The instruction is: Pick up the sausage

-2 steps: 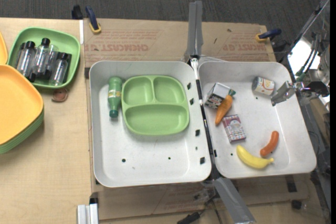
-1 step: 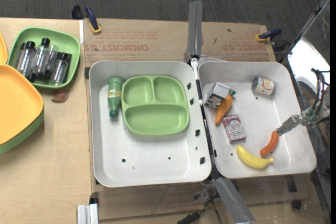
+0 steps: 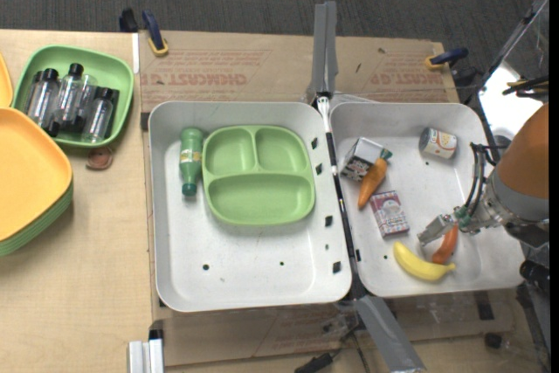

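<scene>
The sausage (image 3: 446, 244) is a short reddish-orange link, smooth and rounded, lying in the right bin (image 3: 410, 113) toward its near right side, its near end touching a curved yellow banana (image 3: 422, 265). The claw (image 3: 447, 226), grey metal, sits right over the link's far end; I can't tell its state. Nearby lie a tapered orange carrot (image 3: 373, 181) and a flat printed card (image 3: 389, 213). The left bin (image 3: 175, 214) holds a glossy green divided plate (image 3: 258, 175).
</scene>
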`<state>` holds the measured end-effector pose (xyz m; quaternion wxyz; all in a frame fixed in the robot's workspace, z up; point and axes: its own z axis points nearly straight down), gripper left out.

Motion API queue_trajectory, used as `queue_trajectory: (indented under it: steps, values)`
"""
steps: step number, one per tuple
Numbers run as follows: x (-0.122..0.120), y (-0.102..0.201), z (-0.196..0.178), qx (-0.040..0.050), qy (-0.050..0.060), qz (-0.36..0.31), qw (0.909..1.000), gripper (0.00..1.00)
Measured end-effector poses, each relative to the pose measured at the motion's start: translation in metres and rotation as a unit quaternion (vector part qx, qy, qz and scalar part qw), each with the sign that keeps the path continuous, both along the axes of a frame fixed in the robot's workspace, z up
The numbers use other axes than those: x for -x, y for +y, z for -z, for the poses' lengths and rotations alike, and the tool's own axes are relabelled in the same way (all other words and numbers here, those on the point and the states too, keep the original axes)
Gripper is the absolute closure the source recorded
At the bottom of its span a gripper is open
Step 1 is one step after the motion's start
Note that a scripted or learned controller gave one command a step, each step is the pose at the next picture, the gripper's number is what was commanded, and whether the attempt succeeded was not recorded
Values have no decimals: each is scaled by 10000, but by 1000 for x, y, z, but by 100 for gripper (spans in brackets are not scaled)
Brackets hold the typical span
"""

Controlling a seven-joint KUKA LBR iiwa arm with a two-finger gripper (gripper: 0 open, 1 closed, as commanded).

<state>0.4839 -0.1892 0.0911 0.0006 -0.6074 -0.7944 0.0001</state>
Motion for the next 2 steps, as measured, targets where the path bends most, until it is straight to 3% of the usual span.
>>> queue_trajectory:
  steps: [1, 2]
  values:
    - [0, -1, -9, 1, -2, 22, 10000, 100]
    - [-119, 35, -79, 13, -4, 915, 9958, 100]
